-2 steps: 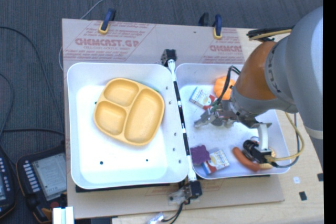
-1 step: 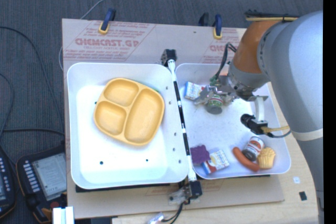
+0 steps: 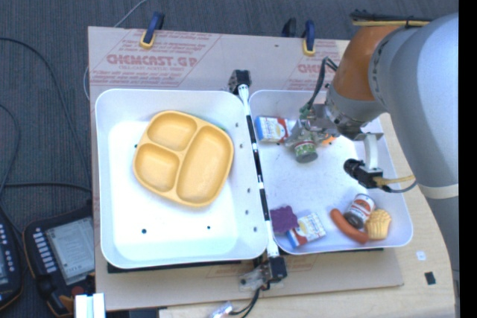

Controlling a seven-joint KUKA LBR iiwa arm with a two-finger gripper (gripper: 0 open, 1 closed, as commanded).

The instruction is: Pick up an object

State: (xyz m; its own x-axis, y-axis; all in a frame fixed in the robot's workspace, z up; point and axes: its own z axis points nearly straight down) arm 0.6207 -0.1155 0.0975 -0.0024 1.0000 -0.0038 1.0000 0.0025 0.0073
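- The arm (image 3: pixel 406 78) comes in from three o'clock, grey with an orange band, and leans over the back of the right bin (image 3: pixel 328 190).
- The left bin (image 3: pixel 119 234) carries a yellow plate (image 3: pixel 183 157) with three wells, well apart from the arm.
- The bench (image 3: pixel 186 59) is a brown board clamped at twelve o'clock, standing on dark carpet, with loose cables at nine o'clock.
- The claw (image 3: pixel 309 132) hangs low near the right bin's back wall; whether it is apart or together, I cannot tell from this slant.
- The can (image 3: pixel 305 152) lies right under the claw, at its six o'clock, touching or nearly so; its round end faces up toward us, so its long axis seems tilted. I'd judge this the target.
- A carton (image 3: pixel 270 129) sits just beside, at the claw's nine o'clock.
- At the bin's front, well apart: a purple piece (image 3: pixel 283 219), a small box (image 3: pixel 307 228), a sausage (image 3: pixel 346 226), a jar (image 3: pixel 361 209) and a corn cob (image 3: pixel 378 223).
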